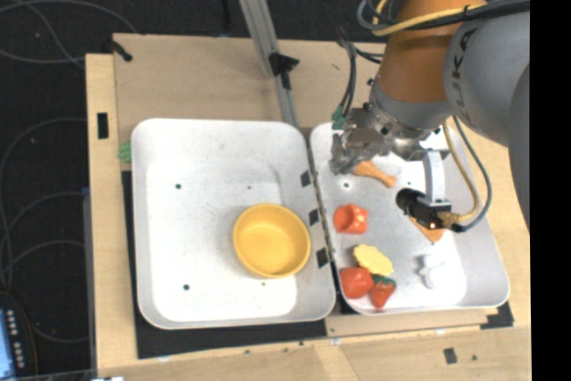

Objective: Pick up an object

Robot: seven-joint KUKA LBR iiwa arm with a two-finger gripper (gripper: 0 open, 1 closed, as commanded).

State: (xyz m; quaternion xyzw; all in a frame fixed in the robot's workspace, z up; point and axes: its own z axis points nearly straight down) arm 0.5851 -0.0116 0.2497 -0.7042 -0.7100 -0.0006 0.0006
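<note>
Jaws [350, 158] just beside carrot [376, 174]

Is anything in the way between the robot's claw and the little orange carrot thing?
Nothing visible is. The gripper sits in the right bin, right beside the orange carrot-like piece. The red pepper and the yellow piece lie further down, clear of that gap.

From my remote station I see the arm [482, 40] enter from the right, its orange band above the wrist, bent downward over the right bin [486, 290]. The gripper [350, 158] sits low above that bin's upper-left corner, near the divider between bins.
</note>
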